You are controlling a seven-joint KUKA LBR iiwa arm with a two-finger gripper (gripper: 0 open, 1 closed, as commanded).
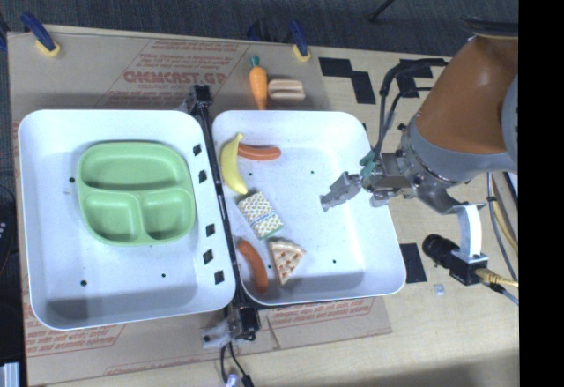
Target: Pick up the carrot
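Cardboard-covered bench is carrying two white bins (53,125) side by side. We are hovering our gripper (337,194) over the right bin, fingers slightly parted, gripping nothing. Our one carrot (257,84) is lying outside the bins, just beyond the right bin's far rim, up-left of the jaws, long axis pointing away from us, beside one bun (285,91).

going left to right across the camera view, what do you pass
green divided plate → banana → carrot → waffle slice → gripper → orange band of the arm
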